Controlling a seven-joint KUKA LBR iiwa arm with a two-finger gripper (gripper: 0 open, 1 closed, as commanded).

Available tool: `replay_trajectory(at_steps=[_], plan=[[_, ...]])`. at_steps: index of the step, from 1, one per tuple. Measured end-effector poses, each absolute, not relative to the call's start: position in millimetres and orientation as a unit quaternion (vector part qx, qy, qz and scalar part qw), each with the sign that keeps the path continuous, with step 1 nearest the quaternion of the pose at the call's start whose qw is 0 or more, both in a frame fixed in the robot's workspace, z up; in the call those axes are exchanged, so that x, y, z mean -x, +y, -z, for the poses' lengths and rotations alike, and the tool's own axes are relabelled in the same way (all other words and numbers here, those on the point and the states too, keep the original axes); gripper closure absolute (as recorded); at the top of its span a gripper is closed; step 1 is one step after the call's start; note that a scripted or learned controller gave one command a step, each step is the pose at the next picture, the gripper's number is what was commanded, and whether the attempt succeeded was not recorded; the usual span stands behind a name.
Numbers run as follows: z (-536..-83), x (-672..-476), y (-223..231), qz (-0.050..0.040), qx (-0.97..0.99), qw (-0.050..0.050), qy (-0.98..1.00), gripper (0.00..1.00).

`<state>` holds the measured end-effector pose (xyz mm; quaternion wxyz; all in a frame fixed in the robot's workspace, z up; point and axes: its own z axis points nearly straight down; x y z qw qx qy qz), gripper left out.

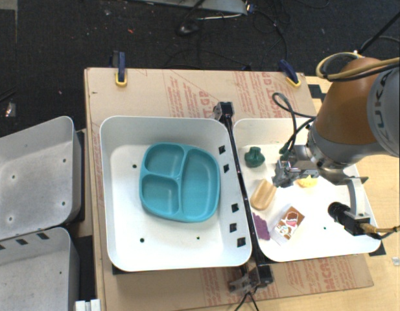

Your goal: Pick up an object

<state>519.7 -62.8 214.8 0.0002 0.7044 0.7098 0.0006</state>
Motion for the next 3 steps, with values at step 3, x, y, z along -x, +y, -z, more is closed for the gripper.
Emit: replay_trajectory(at_steps=[3], plan=[[-216.8, -578.9, 80.4, -0.0007, -0.705, 0.001, 0.709, 1.0]])
